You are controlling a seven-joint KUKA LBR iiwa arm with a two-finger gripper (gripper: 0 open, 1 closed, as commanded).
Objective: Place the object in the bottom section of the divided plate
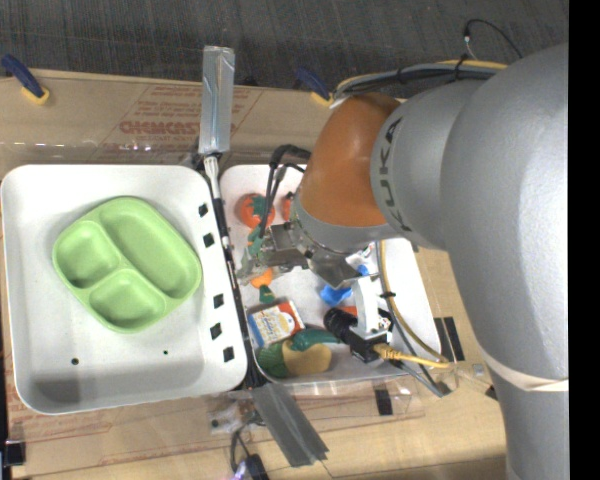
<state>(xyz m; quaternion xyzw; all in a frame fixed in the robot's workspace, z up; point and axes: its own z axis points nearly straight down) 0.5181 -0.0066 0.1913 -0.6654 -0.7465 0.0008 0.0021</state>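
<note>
The green divided plate lies in the left white bin, with three sections and nothing in them. My gripper is down in the right bin, near its left wall, well to the right of the plate. Just below the gripper sits a small orange and green piece. An orange-red toy lies just above the gripper. The arm's orange band and grey body hide much of the right bin.
In the right bin's lower part lie a small printed box, a green and yellow toy and a blue piece. A divider wall with black clips separates the two bins.
</note>
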